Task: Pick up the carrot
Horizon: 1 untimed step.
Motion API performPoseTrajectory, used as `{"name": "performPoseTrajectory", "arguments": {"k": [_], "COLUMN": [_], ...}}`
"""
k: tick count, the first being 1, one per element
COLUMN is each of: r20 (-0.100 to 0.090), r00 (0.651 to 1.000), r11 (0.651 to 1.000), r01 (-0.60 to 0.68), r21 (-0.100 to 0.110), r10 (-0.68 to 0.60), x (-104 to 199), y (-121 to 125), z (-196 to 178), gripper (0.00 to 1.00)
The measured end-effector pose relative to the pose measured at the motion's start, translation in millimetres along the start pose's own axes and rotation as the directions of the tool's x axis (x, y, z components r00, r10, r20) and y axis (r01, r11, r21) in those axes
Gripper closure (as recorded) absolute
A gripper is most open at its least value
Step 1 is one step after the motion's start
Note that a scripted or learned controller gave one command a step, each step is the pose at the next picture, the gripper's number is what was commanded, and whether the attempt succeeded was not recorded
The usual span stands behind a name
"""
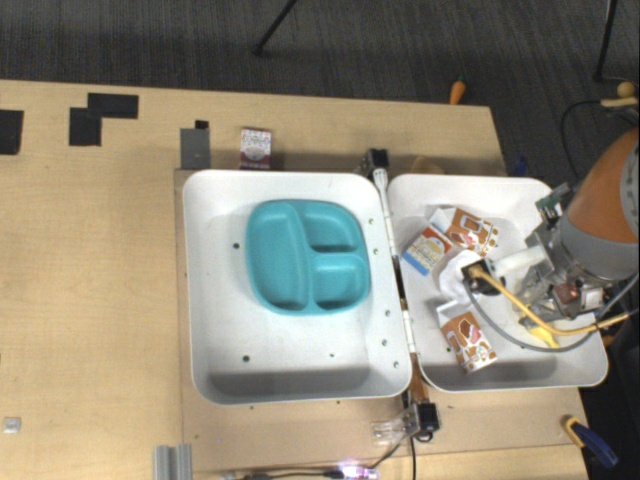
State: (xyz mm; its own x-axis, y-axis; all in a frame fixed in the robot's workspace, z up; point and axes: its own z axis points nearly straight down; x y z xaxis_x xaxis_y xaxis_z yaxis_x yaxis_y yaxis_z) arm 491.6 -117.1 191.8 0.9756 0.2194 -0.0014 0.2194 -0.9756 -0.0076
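My gripper [556,294] hangs low over the right side of the right bin [520,370], below the grey wrist with its orange band [610,198]. The wrist and gripper cover that part of the bin floor, and what lies under them is hidden. Just left of the gripper lie a white crumpled item [462,269] and several small cartons: a brown and white one [467,230], a blue and white one [425,252] and another brown one [469,339].
The left bin [215,358] holds a teal divided plate [305,256]. A small printed box [256,147] and a grey block [195,146] stand on the bench behind the left bin. A small orange piece [457,92] sits at the bench's far edge.
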Motion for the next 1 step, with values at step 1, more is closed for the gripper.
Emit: {"name": "performPoseTrajectory", "arguments": {"k": [1], "r20": [-0.012], "r00": [0.992], "r11": [0.992], "r01": [0.125], "r21": [-0.015], "r10": [-0.125], "x": [-13.4], "y": [46.1], "z": [-159.8], "gripper": [1.00]}}
